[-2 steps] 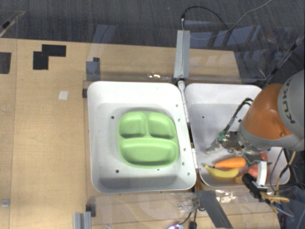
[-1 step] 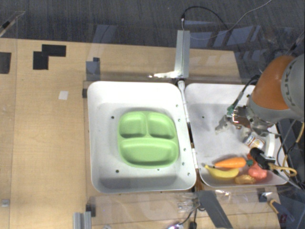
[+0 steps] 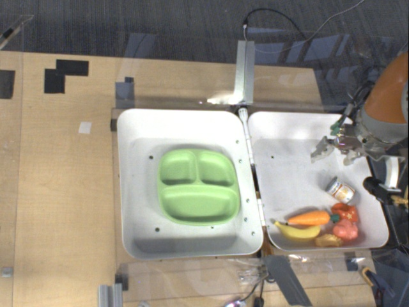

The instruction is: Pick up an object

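Objects for picking sit in the right bin (image 3: 281,133), bunched at its near right corner. Carrot (image 3: 308,219), orange, lies flat, long axis left-right. Banana (image 3: 298,231) lies just in front of it, touching along its length, curved, tip pointing left. Small jar (image 3: 340,190) with a pale label and orange cap end lies on its side, a bit behind the carrot's right end, apart from the pile. Red tomato-like piece (image 3: 346,212) sits right of the carrot, touching it. Pinkish-red round fruit (image 3: 346,230) is just in front of that one. Brownish-yellow piece (image 3: 328,240) lies low against the front wall, between the banana and the pink fruit; can't tell what it is.

My gripper (image 3: 335,149) hangs over the back right part of the same bin, well behind the pile and apart from the jar. Fingers are spread wide, one tip (image 3: 319,151) pointing left, the other (image 3: 351,158) lower right. Nothing between them, nothing touched. My arm (image 3: 388,101) comes in from the right, orange band showing above the wrist.

Left bin (image 3: 137,171) holds a green divided tray (image 3: 197,185), three compartments: two small at the back, one wide at the front. Tray lies flat, about centred.

Both bins rest side by side on the wooden bench (image 3: 57,190), their inner walls touching. Black cable (image 3: 281,19) loops on the dark floor behind.
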You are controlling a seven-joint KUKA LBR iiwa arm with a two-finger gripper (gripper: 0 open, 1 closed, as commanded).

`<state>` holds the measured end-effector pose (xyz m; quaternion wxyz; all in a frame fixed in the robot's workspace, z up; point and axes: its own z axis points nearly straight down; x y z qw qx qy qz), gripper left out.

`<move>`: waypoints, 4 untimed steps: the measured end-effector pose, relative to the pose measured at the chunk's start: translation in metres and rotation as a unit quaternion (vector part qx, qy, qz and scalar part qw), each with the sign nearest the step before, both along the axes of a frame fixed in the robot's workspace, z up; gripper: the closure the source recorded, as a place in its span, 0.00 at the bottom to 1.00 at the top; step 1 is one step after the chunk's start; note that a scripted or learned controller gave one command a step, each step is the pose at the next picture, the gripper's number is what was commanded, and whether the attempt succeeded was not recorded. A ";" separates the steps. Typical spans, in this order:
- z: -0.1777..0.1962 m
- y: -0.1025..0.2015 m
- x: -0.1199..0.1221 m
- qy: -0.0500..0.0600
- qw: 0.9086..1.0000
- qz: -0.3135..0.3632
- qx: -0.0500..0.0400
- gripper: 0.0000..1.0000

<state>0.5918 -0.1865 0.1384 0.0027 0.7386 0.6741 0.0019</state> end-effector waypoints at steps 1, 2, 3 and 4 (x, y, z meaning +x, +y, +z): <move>-0.049 -0.009 -0.045 -0.003 0.999 0.035 -0.001 0.00; -0.048 -0.014 -0.074 -0.005 0.994 0.105 -0.003 0.00; -0.048 -0.018 -0.084 -0.006 0.996 0.085 -0.002 0.00; -0.049 -0.003 -0.097 -0.006 0.998 -0.061 -0.002 0.00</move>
